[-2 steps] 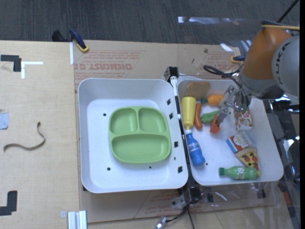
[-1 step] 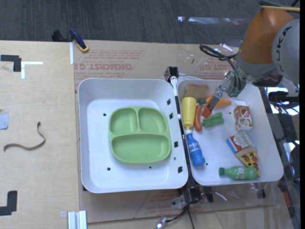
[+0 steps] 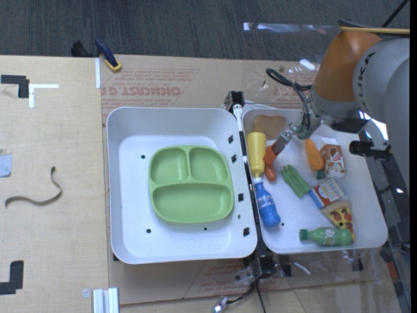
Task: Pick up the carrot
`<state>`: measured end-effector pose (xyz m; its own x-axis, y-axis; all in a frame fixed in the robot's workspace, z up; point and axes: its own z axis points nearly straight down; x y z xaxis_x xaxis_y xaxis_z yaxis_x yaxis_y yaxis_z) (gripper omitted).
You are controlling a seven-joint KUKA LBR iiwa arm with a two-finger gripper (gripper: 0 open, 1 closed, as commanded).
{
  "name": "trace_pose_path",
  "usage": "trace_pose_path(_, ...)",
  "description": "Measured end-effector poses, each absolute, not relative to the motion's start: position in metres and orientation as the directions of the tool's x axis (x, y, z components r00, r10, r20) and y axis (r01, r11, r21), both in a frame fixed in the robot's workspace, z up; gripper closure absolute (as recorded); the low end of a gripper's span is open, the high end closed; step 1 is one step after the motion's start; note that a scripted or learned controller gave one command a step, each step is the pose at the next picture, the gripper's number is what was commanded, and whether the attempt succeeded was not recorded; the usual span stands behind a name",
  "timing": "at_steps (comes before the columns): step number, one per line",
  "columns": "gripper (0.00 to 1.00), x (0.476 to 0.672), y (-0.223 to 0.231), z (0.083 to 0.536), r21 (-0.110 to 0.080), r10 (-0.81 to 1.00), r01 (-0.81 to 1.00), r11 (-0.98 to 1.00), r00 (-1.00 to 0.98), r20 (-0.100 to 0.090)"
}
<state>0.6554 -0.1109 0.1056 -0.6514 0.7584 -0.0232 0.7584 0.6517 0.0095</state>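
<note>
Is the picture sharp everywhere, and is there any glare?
Camera view: the green plate and carrot look fairly sharp under even light; the arm nearest the lens is soft; glare streaks the clear tape on the floor.

Red print on the brown cardboard sheet (image 3: 150, 87) under the bins — upside down, too blurred to read; dark lettering on the grey arm (image 3: 381, 70) likewise unreadable.

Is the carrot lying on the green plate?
No, the carrot lies in the right bin among other toy food, while the green plate sits in the left bin.
</note>
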Motion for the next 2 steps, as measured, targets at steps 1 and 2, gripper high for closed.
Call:
trace_pose_path(1,0.0,0.5921,-0.1615,0.0942,0.006,0.95,0.95,0.312,-0.312,0.0)
trace_pose_path(2,1.0,0.5915,-0.1634,0.1025,0.003,0.95,0.95,0.313,-0.313,-0.003)
